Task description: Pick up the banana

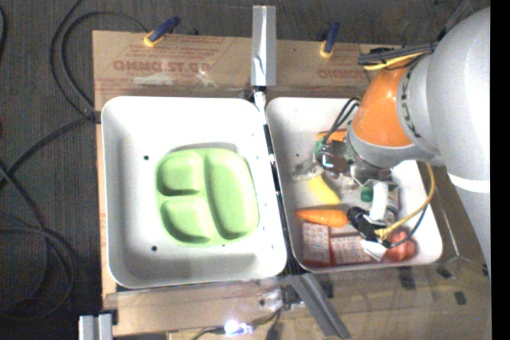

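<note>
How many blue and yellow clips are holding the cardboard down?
2. One clamp sits on the cardboard's far edge above the left bin; the other clamp sits above the right bin. The arm may hide more.

Lit evenly from above, fairly bright. Blown out on the white bins (119, 171) and the pale arm housing (466, 99). Softly shadowed under the arm in the right bin. Dim, grainy on the dark carpet (48, 28). Slightly soft overall, glinting at the bottom edge.
</note>
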{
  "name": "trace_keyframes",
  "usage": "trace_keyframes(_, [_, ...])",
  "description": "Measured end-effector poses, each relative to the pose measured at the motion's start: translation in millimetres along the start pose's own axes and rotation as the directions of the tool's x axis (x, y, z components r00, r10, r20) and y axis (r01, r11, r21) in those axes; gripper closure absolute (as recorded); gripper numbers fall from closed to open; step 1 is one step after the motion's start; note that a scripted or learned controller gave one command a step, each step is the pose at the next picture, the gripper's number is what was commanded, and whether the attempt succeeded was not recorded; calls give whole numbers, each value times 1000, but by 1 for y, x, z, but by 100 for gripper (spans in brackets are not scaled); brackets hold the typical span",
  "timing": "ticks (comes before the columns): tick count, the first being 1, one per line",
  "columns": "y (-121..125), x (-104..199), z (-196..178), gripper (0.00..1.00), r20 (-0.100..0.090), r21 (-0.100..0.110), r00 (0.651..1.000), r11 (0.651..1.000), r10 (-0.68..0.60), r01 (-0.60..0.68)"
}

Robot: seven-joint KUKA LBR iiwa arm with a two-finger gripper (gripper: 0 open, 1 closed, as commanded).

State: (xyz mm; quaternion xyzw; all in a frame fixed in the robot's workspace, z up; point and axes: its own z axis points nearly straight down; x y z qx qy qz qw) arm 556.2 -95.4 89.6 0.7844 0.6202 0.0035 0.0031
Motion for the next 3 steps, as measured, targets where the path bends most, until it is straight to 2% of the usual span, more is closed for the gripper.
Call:
trace_keyframes(1, [1,-1,-9,100,2,-1,1000,1000,0,0])
trace_keyframes(2, [50,36,-93,100,8,11,994,994,105,-105])
trace_keyframes(3, [21,34,-116,100,8,12,994,994,106,-107])
